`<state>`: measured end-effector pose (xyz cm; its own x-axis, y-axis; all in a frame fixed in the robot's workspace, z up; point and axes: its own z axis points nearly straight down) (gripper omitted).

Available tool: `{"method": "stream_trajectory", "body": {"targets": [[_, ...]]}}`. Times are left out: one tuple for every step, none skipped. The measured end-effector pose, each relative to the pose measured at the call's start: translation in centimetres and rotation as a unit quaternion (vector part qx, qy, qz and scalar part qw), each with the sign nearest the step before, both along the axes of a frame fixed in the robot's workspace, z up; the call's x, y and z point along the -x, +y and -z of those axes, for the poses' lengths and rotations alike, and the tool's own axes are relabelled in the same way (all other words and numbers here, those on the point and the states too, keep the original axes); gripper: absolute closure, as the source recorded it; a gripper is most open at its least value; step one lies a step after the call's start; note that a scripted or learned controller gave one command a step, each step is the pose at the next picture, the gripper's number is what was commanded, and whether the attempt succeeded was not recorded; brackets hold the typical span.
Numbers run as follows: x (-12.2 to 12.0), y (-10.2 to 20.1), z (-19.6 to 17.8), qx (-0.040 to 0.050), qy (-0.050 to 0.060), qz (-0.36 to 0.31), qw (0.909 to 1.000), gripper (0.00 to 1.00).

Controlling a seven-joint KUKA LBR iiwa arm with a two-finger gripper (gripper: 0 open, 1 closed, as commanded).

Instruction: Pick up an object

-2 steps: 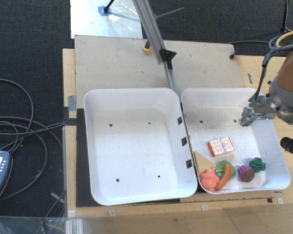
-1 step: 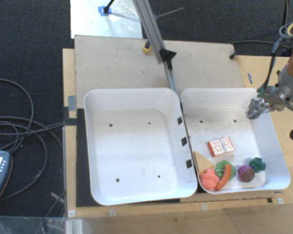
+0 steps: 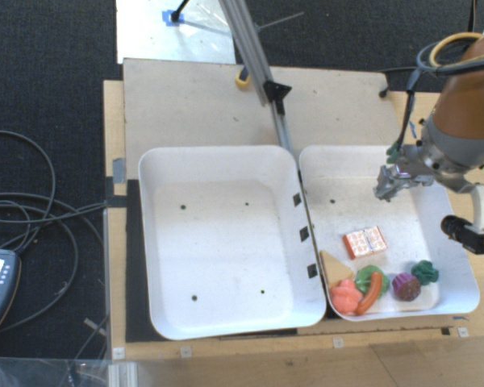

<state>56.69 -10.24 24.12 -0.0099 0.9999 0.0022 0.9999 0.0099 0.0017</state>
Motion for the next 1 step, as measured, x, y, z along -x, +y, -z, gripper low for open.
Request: {"method": "stream_trajectory", "body": {"targets": [[-0.92, 5.42, 0.99, 0.0000, 0.000, 0.000, 1.0000, 1.00]]}}
